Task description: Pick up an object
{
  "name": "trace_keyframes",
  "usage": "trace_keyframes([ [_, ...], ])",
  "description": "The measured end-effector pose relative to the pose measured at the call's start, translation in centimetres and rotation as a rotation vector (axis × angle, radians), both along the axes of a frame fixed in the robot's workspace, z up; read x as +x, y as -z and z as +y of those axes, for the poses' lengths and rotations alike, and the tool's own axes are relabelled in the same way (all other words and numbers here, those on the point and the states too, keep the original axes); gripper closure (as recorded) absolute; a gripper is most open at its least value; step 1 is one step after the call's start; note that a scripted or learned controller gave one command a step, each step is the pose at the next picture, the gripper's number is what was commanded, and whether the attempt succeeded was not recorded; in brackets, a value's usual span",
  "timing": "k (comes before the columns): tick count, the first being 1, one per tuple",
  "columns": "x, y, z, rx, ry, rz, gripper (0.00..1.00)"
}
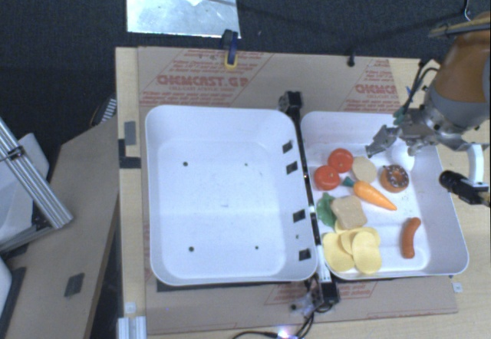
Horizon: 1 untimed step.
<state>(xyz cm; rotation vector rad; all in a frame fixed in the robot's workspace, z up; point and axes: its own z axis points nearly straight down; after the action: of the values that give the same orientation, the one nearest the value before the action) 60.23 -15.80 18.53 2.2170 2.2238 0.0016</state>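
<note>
Nothing is picked yet: gripper (397, 142), jaws spread and bare, hovers by the right bin's (445, 253) far edge, just above the doughnut (395, 177) and other toy food.

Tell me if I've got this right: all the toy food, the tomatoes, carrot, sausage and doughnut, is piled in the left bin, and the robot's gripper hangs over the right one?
Not quite. The camera view shows the tomatoes, carrot, sausage and doughnut lying in the right bin, not the left bin. The gripper does hang over the right bin, near its far side.
</note>
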Motion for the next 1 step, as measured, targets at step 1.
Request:
trace_keyframes([
  [1,2.92,10.56,-0.48,0.000,-0.003,0.002,0.00],
])
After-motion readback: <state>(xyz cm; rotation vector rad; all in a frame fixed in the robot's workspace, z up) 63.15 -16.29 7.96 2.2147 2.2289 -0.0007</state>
